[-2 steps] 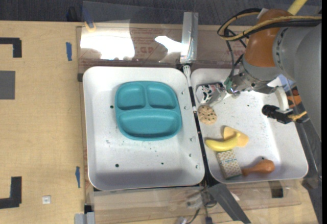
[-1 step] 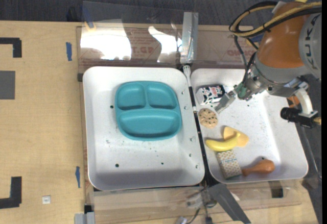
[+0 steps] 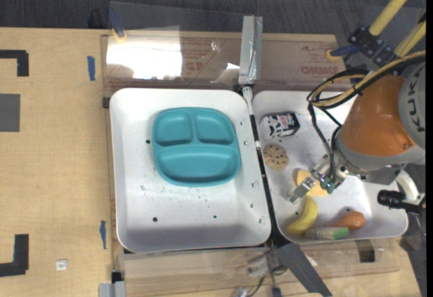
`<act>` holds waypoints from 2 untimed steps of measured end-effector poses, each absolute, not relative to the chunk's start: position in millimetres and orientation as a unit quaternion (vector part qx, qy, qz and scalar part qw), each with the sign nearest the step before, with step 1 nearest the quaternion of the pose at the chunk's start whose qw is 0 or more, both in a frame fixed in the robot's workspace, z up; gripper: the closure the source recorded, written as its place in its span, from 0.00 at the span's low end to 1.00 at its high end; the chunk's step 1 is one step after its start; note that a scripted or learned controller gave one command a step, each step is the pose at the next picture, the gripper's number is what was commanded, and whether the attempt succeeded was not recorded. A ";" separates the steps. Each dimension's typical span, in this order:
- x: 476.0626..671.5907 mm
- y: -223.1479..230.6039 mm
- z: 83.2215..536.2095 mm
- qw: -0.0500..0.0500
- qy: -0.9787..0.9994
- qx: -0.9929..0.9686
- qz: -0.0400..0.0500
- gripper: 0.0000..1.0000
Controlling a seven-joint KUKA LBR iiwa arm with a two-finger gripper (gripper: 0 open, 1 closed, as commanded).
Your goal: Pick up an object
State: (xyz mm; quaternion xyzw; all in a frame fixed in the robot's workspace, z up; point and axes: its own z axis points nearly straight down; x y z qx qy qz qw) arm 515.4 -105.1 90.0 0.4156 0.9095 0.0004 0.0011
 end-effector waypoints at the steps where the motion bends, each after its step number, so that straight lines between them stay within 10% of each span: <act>1: 485.2 -109.3 88.2 0.006 0.787 0.617 0.004 0.00; 2: 484.2 -157.4 87.4 0.004 0.726 0.687 0.004 0.00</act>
